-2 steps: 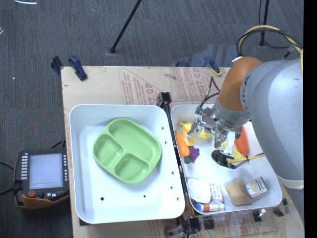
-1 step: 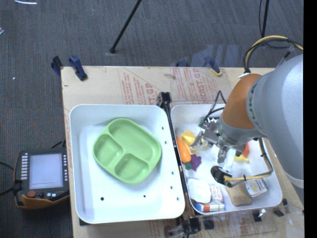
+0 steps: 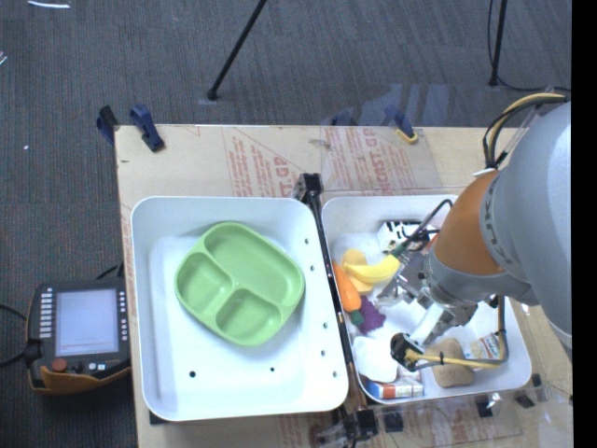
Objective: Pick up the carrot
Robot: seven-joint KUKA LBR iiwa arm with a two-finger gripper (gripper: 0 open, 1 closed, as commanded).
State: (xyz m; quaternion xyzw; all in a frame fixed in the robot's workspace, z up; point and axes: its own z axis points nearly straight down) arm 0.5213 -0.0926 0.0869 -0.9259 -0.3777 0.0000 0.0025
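The carrot is a short orange piece lying against the left wall of the right bin, just left of a yellow banana. My gripper hangs low over the middle of that bin, a little to the right of the carrot and apart from it. Its grey metal end sits beside the banana and above a purple bunch of grapes. The orange-banded wrist rises behind it to the right.
A green three-part plate lies in the left bin. The right bin also holds a white lump, a tube, a tan piece, a small packet and a black-and-white item.
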